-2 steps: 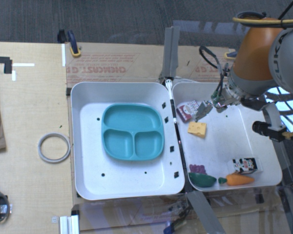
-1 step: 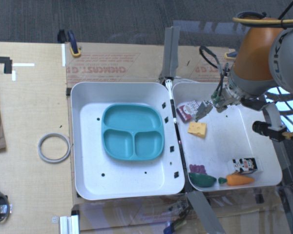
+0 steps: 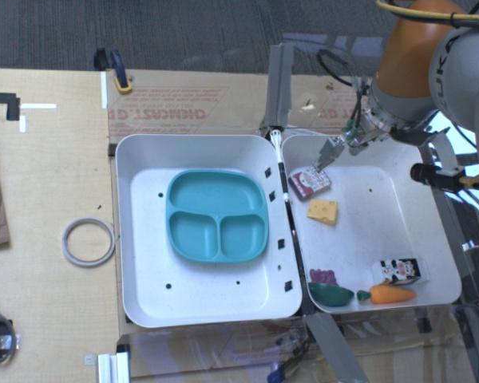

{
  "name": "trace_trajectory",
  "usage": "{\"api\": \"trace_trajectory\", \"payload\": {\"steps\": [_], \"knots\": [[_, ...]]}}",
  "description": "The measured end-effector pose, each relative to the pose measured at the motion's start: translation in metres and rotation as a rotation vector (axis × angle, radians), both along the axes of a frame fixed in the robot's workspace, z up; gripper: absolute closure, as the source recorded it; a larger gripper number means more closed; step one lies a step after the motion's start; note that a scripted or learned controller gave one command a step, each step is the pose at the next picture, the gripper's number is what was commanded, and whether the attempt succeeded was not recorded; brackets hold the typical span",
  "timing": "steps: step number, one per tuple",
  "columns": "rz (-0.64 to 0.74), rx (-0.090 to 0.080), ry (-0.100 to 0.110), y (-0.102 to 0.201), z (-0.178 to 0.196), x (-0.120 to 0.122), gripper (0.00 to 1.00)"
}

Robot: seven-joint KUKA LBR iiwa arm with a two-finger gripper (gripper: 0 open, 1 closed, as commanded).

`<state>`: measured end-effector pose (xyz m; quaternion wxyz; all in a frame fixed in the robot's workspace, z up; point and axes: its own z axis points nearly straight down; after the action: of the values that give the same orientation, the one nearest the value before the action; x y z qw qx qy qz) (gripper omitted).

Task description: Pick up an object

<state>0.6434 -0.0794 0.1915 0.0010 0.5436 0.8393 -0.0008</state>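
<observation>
Two white bins side by side on bench: left bin (image 3: pixel 136 238), right bin (image 3: pixel 383 206). Grey arm (image 3: pixel 431 46) with orange band reaching in from right, over upper part of right bin. Teal divided plate (image 3: pixel 218 216) lying flat at centre of left bin. Gripper (image 3: pixel 329 154) angled down toward upper left of right bin, tip just above small red-and-white packet (image 3: pixel 310 182); nothing visibly gripped, finger state impossible to tell. Yellow cheese wedge (image 3: pixel 322 211) just below packet, apart from it. Along near edge of right bin: green item (image 3: pixel 330 295), purple grapes (image 3: pixel 322 276) touching it, orange carrot (image 3: pixel 392 294), black-and-white carton (image 3: pixel 401 270) just above carrot. Grey ring (image 3: pixel 89 241) on bench, left of left bin.
</observation>
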Motion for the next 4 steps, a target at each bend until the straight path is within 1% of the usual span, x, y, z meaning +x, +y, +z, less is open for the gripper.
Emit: {"api": "trace_trajectory", "payload": {"steps": [1,2,3,4], "knots": [[0.365,0.002,0.001,-0.022,-0.08,-0.033,0.0],[0.065,0.003,0.001,-0.023,-0.1,-0.045,0.0],[0.066,0.001,-0.007,-0.024,-0.087,-0.043,1.0],[0.115,-0.003,-0.02,-0.023,-0.091,-0.051,1.0]]}}
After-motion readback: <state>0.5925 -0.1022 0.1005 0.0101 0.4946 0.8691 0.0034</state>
